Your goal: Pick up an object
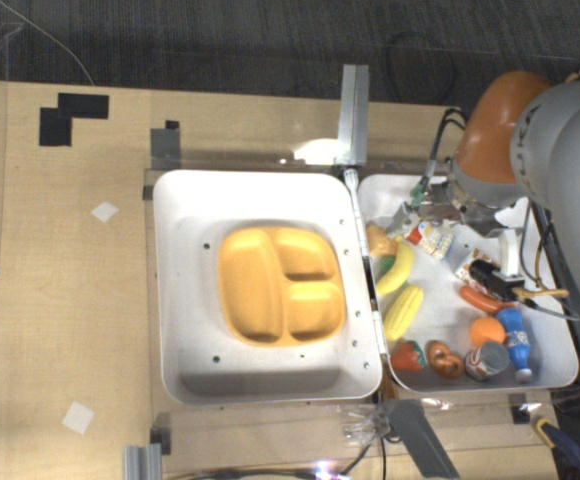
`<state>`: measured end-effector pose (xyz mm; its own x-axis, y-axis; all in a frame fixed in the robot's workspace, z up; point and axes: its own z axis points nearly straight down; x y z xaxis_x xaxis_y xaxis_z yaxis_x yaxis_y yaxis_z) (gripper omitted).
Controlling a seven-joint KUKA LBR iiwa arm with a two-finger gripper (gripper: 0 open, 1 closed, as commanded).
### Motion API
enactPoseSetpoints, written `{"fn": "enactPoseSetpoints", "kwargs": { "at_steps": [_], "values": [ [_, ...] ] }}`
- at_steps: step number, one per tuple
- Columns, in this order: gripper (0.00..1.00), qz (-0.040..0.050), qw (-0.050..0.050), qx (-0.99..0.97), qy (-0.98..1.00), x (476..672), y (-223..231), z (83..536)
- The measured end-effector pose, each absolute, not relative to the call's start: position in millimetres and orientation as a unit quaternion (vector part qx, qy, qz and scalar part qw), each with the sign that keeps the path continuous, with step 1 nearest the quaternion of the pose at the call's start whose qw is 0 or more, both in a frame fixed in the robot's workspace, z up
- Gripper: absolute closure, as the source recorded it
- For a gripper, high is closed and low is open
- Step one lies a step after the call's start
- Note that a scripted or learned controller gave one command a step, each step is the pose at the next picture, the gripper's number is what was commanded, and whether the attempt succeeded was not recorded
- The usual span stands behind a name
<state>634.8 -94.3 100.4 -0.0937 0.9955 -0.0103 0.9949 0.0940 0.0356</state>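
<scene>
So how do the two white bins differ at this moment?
The left bin holds one thing, a yellow divided tray lying flat at its middle; the right bin is crowded with small items, among them a banana, a corn cob and an orange ball. The arm hangs over the right bin's far end, not over the left bin. Both are shallow, white and side by side.

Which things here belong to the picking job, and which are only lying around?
For the job:
gripper, over the right bin
banana, corn cob, orange ball, blue bottle, all in the right bin

Lying about:
yellow divided tray in the left bin
metal post
</scene>
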Motion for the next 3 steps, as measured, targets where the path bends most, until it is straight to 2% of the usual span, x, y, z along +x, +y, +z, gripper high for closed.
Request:
{"fn": "enactPoseSetpoints", "kwargs": {
  "at_steps": [1,2,3],
  "values": [
    [0.0,0.0083,0.012,0.691,0.723,677.3,-126,99],
    [0.0,0.0065,0.016,0.675,0.738,623.2,-175,99],
    [0.0,0.0034,0.006,0.556,0.831,672.2,-128,176]
  ]
}}
